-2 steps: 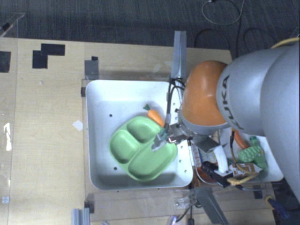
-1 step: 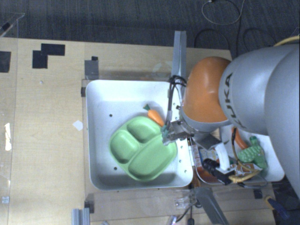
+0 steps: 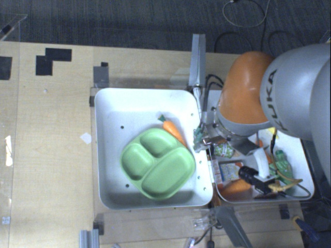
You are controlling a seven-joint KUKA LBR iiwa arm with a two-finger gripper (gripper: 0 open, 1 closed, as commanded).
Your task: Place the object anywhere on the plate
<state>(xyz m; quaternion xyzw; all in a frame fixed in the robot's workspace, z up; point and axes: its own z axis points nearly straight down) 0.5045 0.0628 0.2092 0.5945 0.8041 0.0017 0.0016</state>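
My gripper (image 3: 202, 137) hung over the rim between the two bins; whether it held anything I could not tell. The carrot (image 3: 174, 132) lay in the left bin (image 3: 111, 190), touching the green plate's (image 3: 158, 163) upper right edge.

the plate (image 3: 158, 163) lies in the left bin (image 3: 108, 138), a carrot (image 3: 174, 130) touching its far right edge; the right bin (image 3: 305, 174) (just beside) holds a heap of items (image 3: 258, 177) under the arm (image 3: 289, 97).
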